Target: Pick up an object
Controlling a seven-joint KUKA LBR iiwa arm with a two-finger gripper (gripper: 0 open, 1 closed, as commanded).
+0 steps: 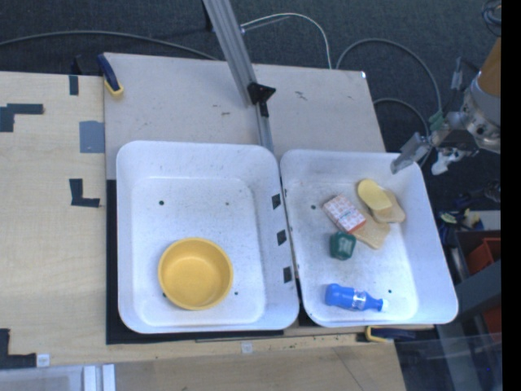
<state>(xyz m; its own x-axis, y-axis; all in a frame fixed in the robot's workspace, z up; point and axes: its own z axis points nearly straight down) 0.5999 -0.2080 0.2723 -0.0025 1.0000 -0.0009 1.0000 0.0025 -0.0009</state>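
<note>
Bench, left bin (138,169) with yellow bowl (195,273), right bin (431,243) with blue bottle (352,298)

I work in a robotics lab, not a home. My table (49,186) is bare plywood patched with tape marks (91,136), a metal pole (232,39) is clamped at its back edge, and loose cables (358,51) trail over dark carpet (98,6). Two plain white bins (134,165) sit side by side as test trays.

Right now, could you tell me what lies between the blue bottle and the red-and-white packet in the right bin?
In the camera view, a small green block lies between the blue bottle and the packet, close under the packet.
</note>
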